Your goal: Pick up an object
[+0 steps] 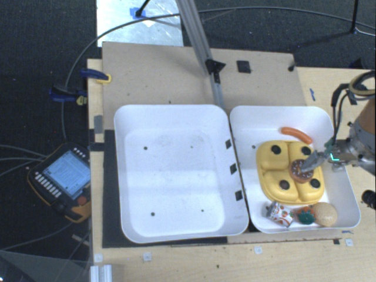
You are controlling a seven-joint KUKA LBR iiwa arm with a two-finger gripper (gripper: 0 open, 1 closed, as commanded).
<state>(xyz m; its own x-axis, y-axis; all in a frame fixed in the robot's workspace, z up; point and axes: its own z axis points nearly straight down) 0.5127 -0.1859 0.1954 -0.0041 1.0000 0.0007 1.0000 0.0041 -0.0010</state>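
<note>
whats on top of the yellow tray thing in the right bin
A small brown round object sits on the yellow tray, with the gripper at it. Whatever lies under them is covered.

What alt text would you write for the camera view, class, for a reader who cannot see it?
The gripper reaches from the right over a yellow tray in the right bin, among an orange sausage and small toys.

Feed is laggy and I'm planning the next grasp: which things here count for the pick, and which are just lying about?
For the pick, all in the right bin:
gripper, over the yellow tray
yellow tray
orange sausage-shaped item
tan ball
small green item
red and white packet

Lying about:
left bin
handheld pendant off the bench
blue clamps at the bench edge
</note>
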